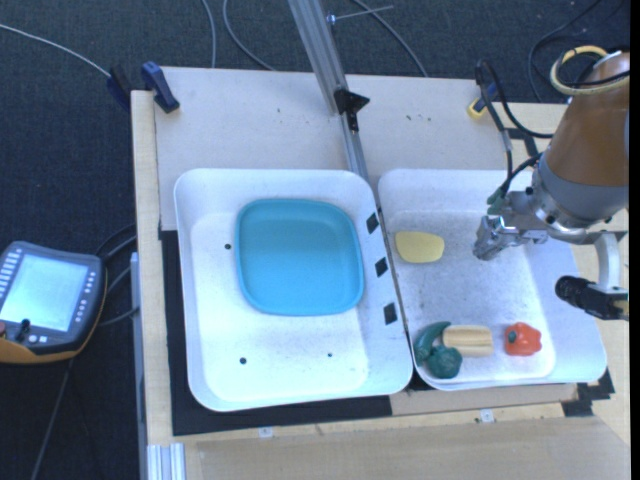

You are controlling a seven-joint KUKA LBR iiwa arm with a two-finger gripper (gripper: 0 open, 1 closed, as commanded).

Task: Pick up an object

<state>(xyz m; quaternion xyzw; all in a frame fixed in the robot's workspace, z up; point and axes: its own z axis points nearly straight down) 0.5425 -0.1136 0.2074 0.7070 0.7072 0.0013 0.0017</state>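
In the right bin lie a yellow flat piece near its left wall, a green pepper-like object, a tan cylinder and a red tomato-like object along the front edge. My gripper hovers over the right bin's back middle, to the right of the yellow piece and apart from it. I see nothing between its fingers.
The left bin holds a blue square plate. A metal pole slants over the divide between the bins. Blue and yellow clamps sit at the bench's back corners. A pendant rests at the far left.
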